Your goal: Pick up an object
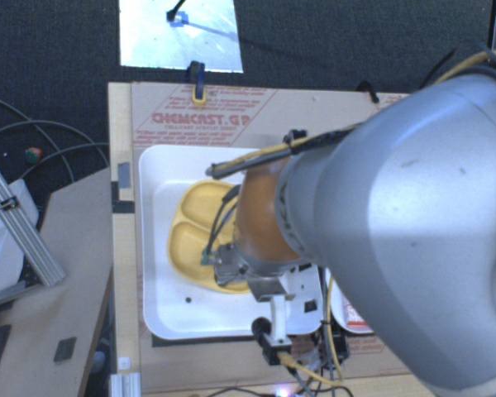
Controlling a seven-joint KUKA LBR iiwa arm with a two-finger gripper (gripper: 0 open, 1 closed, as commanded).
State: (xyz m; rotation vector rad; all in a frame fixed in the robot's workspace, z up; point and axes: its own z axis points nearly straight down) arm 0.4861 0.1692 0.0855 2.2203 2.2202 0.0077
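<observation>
On the worktop [231, 106], the left white bin [161, 304] holds a yellow two-lobed dish [190, 230], seemingly plastic. Over its right edge hangs the grey arm [397, 222]; its gripper [236, 270] is mostly hidden, so I cannot tell whether it is clenched or released.

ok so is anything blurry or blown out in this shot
Camera view: the large grey robot arm sits near the lens and looks soft; the shiny silver sheet at the top glares white; the yellow two-lobed plastic piece in the shallow white bin is fairly sharp.
</observation>
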